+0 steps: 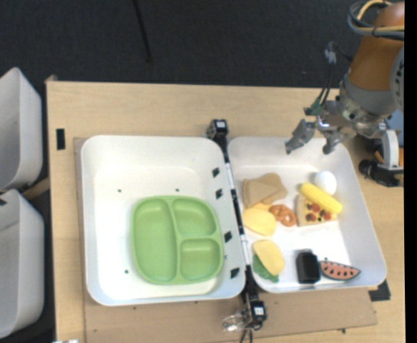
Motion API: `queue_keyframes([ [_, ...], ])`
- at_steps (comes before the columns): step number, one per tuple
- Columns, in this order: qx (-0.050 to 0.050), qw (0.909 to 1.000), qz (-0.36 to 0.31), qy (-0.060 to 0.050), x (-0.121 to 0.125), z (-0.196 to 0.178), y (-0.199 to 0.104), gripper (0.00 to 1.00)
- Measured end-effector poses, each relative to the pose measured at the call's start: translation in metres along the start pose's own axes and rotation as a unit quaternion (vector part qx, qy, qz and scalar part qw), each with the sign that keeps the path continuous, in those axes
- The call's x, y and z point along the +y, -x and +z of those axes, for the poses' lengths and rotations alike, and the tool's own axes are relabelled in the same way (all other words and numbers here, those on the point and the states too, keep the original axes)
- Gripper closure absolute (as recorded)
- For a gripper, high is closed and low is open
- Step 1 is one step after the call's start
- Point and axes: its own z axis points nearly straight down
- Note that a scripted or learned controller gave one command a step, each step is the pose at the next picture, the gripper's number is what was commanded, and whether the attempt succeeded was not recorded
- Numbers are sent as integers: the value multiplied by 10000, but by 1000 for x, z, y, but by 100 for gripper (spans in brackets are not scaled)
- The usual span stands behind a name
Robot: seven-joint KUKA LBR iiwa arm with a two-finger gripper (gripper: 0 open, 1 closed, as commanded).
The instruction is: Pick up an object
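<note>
The right bin (265, 152) holds several toy foods: a brown bread slice (264, 188), a yellow banana (320, 197), a white egg (325, 181), a pizza slice (312, 212), a pretzel (282, 214), a yellow piece (259, 221), a yellow-green piece (269, 257), a black block (307, 267) and a watermelon slice (339, 270). My gripper (313, 140) hangs over the bin's back right corner, above the egg and banana. Its two grey fingers (298, 136) are spread apart with nothing between them.
The left bin (108, 170) holds a green divided plate (176, 239). A divider with black clips (228, 191) runs between the bins. The arm's orange band (374, 56) rises at the right. White shapes (4, 191) stand at the left edge.
</note>
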Motion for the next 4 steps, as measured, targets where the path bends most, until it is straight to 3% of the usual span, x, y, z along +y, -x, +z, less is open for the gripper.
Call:
queue_keyframes([
  [1,-7,10000,-1,-11,1,63,2,0],
  [3,-9,10000,19,2,2,137,6,0],
  [4,-14,10000,22,39,4,124,8,100],
])
